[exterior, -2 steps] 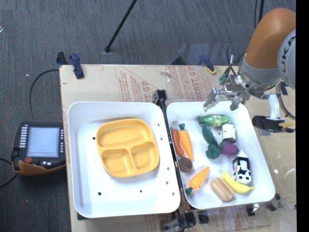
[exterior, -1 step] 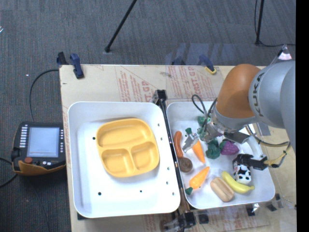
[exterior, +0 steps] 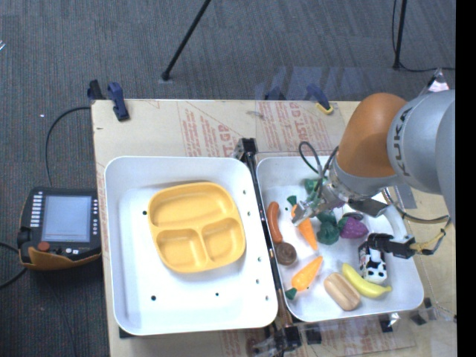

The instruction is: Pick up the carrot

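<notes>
We locate hand (exterior: 307, 208) above right shallow white bin (exterior: 286, 173); we cannot tell whether it is apart or together. Close at hand's 6 o'clock: small orange plastic carrot (exterior: 308, 233). Farther along 6 o'clock: orange plastic carrot with green top (exterior: 306, 274).

"KUKA" lettering (exterior: 396, 141) on grey arm (exterior: 430, 136)

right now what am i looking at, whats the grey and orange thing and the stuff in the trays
One camera looks down on a bench. The grey and orange thing is a robot arm reaching in from the right; its tool hangs in the right bin, just above one carrot. A second carrot lies nearer the front, with a banana, a bread roll, a sausage and purple grapes. The left bin holds a yellow divided plate. Whether anything is held, I cannot tell.
</notes>
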`<state>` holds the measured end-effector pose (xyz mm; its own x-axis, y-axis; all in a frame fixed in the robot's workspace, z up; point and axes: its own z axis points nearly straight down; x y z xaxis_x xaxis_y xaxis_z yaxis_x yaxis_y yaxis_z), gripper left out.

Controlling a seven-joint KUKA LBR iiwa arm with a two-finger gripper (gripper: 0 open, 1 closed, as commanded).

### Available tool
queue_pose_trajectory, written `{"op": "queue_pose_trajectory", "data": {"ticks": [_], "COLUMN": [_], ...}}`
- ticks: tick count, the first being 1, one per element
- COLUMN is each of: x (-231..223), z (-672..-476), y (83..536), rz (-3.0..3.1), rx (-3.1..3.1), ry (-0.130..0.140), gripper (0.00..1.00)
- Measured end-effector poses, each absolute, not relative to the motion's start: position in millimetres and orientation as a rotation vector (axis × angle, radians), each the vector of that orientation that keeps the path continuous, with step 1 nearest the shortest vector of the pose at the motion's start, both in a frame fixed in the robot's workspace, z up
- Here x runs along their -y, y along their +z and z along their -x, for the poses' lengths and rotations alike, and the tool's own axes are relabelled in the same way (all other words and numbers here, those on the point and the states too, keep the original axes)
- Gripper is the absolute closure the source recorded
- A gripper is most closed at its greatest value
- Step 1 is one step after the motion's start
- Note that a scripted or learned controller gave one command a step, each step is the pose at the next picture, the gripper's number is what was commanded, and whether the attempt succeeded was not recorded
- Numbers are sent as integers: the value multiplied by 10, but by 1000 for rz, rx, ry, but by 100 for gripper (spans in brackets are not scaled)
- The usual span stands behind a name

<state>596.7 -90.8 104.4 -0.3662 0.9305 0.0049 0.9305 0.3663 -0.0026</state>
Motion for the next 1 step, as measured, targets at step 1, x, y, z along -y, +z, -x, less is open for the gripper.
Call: {"op": "queue_pose_trajectory", "data": {"ticks": [1], "x": [449], "z": [-6077], "y": [1889], "rz": [2169], "rx": [2271], "ry": [-3], "gripper": [100]}}
